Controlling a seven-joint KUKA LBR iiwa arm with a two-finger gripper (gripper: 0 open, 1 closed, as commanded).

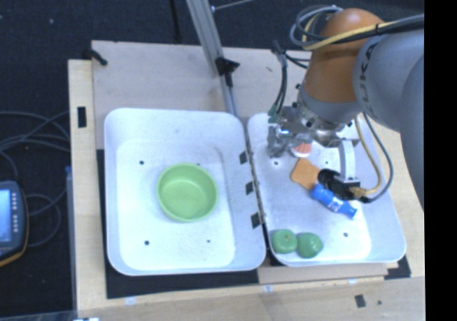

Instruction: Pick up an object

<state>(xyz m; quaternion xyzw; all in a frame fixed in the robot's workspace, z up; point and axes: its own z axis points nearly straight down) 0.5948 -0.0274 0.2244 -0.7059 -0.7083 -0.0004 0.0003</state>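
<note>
1. The grey two-finger gripper hangs low over the far end of the right shallow white bin; I cannot tell its state.
2. Nearest it lies a flat orange block, just beside a blue cylindrical tube.
3. The block looks light and stiff (probably foam or plastic); pinch across its narrow sides.
4. Two green round pieces sit at the near rim; these may roll.
5. A green plastic bowl rests in the left white bin.

Bright even overhead light, soft focus — white bins glaring, faint shadows
</note>
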